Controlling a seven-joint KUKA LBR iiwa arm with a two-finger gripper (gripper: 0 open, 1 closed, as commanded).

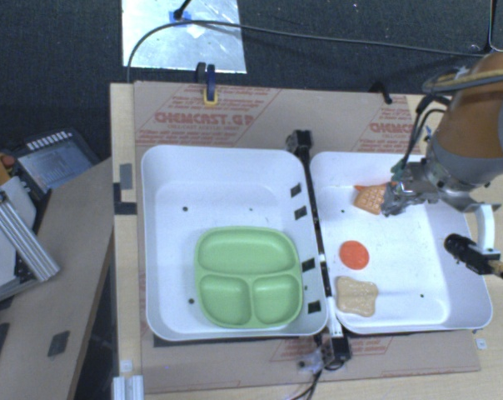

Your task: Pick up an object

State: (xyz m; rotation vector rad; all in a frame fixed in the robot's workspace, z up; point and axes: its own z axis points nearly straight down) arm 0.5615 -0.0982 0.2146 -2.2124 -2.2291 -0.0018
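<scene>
Pincer [395,200] sits low in the right bin [464,302], touching the orange waffle-like piece's [369,197] right edge; its closure cannot be told. Reaching for the grasp seems the step; next likely calls for closing squarely and lifting. That piece looks flat, ridged, upper-left of the round orange disc [354,255].

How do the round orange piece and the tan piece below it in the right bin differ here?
The round orange piece is a bright disc; the tan piece is pale beige with an uneven, lumpy outline. The tan piece looks larger than the round orange piece. The tan piece sits nearer the bin's front left corner, the round orange piece nearer mid-bin. Both lie flat in the right bin, apart from the gripper.
</scene>
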